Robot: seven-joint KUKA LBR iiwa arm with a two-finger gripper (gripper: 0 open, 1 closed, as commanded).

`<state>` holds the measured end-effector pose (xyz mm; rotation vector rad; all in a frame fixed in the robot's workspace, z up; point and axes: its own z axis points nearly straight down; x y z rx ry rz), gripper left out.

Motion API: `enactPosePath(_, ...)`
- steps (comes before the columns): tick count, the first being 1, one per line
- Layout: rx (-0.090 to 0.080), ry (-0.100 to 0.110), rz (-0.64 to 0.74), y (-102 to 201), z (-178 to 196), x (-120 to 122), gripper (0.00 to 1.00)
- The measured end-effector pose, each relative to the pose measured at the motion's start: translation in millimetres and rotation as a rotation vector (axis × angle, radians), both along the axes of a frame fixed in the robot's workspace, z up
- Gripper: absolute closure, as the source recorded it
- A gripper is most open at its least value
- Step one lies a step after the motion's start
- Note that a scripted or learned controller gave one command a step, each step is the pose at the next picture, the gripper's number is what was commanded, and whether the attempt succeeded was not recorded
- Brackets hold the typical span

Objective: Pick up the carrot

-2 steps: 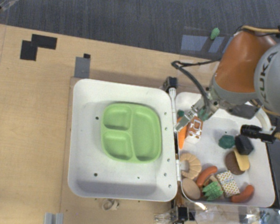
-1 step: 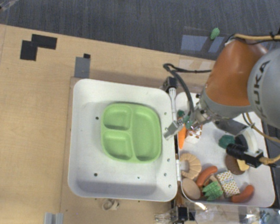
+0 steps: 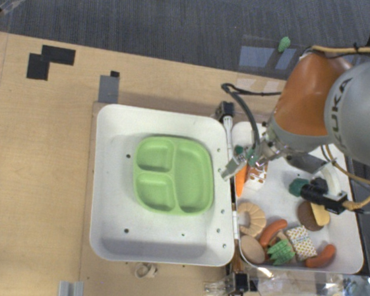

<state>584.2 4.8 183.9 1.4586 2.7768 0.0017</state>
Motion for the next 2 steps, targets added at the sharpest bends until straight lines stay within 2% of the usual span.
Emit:
enactPosePath(1, 0.002, -0.003, -0.065, 3.5, 2.0, 18.9, 0.00)
enactPosePath(2, 0.001, -0.012, -0.057, 4.4, 14.2, 21.3, 1.00)
